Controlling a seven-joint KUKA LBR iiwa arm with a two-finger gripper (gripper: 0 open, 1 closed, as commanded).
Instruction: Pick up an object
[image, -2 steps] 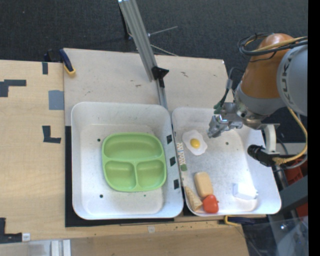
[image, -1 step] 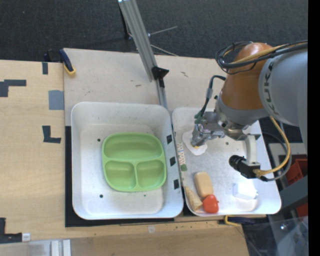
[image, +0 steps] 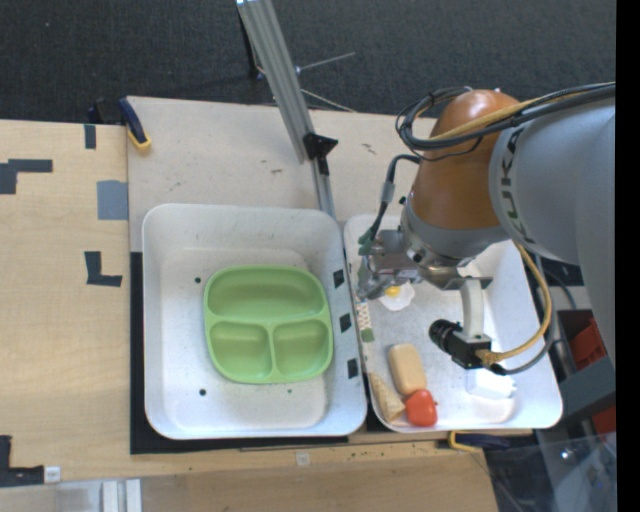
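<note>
My gripper (image: 385, 280) hangs low over the near-left part of the right bin (image: 540, 395), under the orange wrist band. Just below its tips lies a small white and yellow piece (image: 398, 296), like a toy fried egg, partly hidden by the gripper. A tan bread-like block (image: 406, 367) lies lower in the same bin, with a red tomato-like ball (image: 421, 408) and an orange-tan wedge (image: 386, 397) next to it. A white object (image: 492, 384) rests at the bin's lower right.
The left bin (image: 170, 300) holds a green divided plate (image: 268, 322). A grey metal pole (image: 285, 85) slants down from the top to the bins' dividing wall. A black cable fitting (image: 455, 342) hangs over the right bin.
</note>
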